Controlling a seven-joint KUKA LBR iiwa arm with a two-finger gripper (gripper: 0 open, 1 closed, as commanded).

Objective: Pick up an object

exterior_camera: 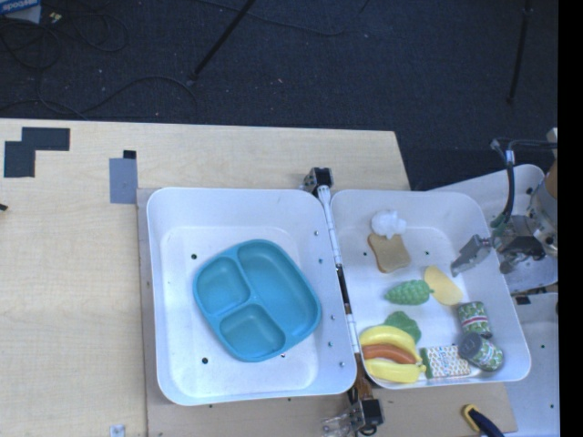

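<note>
The right bin (474, 209) holds several toy foods. Among them are a white fluffy piece (389, 223), a brown toast slice (392, 253), a bumpy green piece (407, 292) and a yellow lemon-like piece (444, 286). Nearer the front lie a green leafy piece (402, 324), a red-and-yellow hot dog (389, 340), a banana (393, 370), a patterned box (446, 360) and two small cans (474, 317) (480, 351). My gripper (490, 253) hangs over the bin's right rim, above and right of the yellow piece. Its fingers stand apart, open, with nothing between them.
A blue divided plate (257, 299) lies in the left bin (159, 244). A clamp (319, 180) sits where the two bins meet at the back. A yellow-handled tool (481, 420) lies on the bench in front of the right bin.
</note>
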